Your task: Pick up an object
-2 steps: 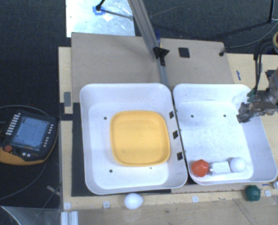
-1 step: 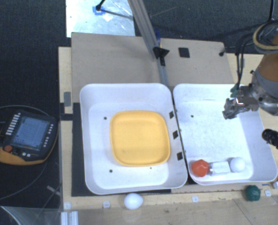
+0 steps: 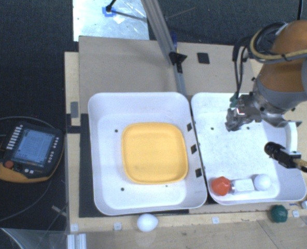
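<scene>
My gripper (image 3: 235, 120) hangs over the far part of the right bin (image 3: 221, 144), with bare bin floor beneath it. Along that bin's near edge lie an orange-red ball (image 3: 221, 185), a white cylinder (image 3: 242, 185) and a white ball (image 3: 262, 181) in a row, well apart from the gripper. A square yellow plate (image 3: 154, 152) lies in the middle of the left bin (image 3: 104, 139).
A white egg-shaped object (image 3: 147, 222) and a green ball (image 3: 278, 213) sit on the bench in front of the bins. A black fitting (image 3: 279, 154) juts over the right bin's right side. A slanted metal pole (image 3: 161, 30) rises behind the bins. A teach pendant (image 3: 28, 149) lies at far left.
</scene>
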Controlling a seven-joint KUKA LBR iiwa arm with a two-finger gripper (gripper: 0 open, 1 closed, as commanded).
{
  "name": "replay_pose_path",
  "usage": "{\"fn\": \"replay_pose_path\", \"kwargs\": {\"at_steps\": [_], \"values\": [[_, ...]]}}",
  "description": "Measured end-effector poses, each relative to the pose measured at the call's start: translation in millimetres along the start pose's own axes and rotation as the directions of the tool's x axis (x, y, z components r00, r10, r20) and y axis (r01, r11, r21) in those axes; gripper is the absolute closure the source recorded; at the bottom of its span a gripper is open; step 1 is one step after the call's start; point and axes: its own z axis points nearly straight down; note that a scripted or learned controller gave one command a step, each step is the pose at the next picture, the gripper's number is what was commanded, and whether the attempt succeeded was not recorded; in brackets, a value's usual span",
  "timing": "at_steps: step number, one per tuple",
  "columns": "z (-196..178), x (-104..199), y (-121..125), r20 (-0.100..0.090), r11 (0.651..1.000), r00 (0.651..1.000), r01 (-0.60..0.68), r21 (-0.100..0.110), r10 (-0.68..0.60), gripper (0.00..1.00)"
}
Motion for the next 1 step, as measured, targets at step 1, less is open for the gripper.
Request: {"fn": "replay_pose_path", "kwargs": {"at_steps": [1], "values": [[0.3, 58.2, 19.7, 0.0, 1.0, 1.0, 0.0, -0.001, 0.0, 1.0]]}}
